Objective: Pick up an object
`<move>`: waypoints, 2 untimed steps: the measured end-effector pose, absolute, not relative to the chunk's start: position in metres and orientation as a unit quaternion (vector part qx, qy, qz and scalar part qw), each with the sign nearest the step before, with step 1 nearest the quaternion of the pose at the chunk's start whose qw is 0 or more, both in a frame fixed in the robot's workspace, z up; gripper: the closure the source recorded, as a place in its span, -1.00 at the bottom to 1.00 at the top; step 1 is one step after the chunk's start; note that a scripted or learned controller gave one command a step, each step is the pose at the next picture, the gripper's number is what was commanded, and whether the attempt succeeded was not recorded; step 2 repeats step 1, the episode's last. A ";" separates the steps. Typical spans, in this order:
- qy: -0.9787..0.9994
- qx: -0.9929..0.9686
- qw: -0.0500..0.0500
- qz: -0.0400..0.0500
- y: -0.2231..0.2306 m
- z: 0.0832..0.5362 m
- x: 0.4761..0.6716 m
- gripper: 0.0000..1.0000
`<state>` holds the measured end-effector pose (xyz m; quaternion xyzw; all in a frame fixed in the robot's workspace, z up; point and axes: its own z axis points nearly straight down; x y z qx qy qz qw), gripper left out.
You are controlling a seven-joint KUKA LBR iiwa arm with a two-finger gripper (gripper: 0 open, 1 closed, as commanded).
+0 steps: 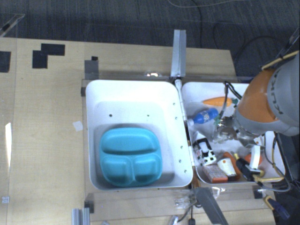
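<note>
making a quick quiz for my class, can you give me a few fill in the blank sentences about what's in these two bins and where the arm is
1. The teal divided tray lies in the ____ bin.
2. The arm reaches over the ____ bin, where small items are piled.
3. The band above the arm's wrist is ____ in colour.
4. The blue bottle lies just below an ____ carrot-shaped item.

Missing words: left; right; orange; orange

No words or numbers can be read here. The small box (216, 174) and the blue bottle (205, 116) in the right bin (190, 97) have labels, but they are too blurry.
</note>
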<state>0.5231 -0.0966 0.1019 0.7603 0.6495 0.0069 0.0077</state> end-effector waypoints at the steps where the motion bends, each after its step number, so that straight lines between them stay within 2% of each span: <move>1: 0.695 0.719 0.002 0.002 -0.035 0.186 0.520 1.00; 2: 0.695 0.719 0.002 0.002 -0.035 0.186 0.520 1.00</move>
